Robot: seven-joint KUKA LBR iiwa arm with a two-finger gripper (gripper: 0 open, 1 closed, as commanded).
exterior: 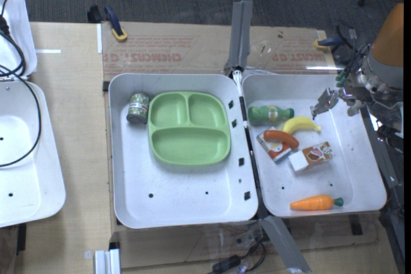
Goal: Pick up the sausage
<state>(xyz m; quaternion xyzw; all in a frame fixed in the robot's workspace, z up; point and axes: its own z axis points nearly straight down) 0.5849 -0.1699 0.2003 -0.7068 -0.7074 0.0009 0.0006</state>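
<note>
Sausage (281, 137) lies right of centre in the frame, in the right bin (359, 202), resting slantwise across the top of a small red and white packet (275, 148) that it partly covers. Just above it sit a green bottle (270, 114) on its side and a banana (302, 126); a brown and white carton (311, 156) lies just right of the packet, and a carrot (315, 203) rests well apart near the bin's lower wall.

At the frame's right edge the arm is cut off, its orange band (392, 42) only partly visible. The gripper (325, 103) hangs over the upper right part of the right bin, near the banana's far end and apart from the sausage. It is small and cluttered with cables, so whether it is open or closed cannot be made out; nothing can be seen in its grasp.

Left bin (128, 196) holds a green divided plate (189, 128) with a small tin (137, 108) just beside its upper left corner; the tin's label is too blurred to read. Blue and yellow clamp (113, 24) sits on the bench at upper left.
</note>
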